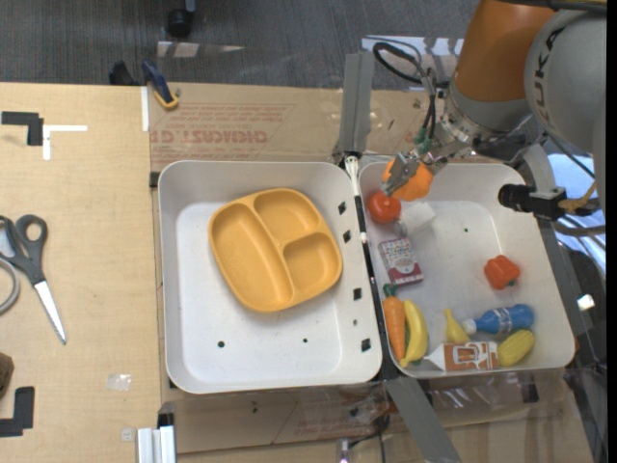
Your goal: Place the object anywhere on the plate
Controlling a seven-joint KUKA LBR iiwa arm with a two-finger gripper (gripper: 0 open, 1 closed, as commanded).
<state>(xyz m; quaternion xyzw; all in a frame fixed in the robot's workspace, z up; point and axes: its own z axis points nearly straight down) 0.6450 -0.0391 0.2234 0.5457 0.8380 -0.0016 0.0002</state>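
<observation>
- Tool [413, 170] above the right bin [545, 287], gripping an orange object [415, 183].
- Yellow divided plate [277, 248] in the left bin [183, 287].

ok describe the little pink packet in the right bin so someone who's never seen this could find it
Start at the right bin, the one crowded with toy food. Along its left wall, just below the red tomato and above the carrot and banana, lies the pink packet. It is the only flat, rectangular, printed item there; its neighbours are rounded and plain-coloured.

Light wooden bench [77, 258], scissors [34, 268] lying on it, dark carpet [241, 17] beyond.
</observation>
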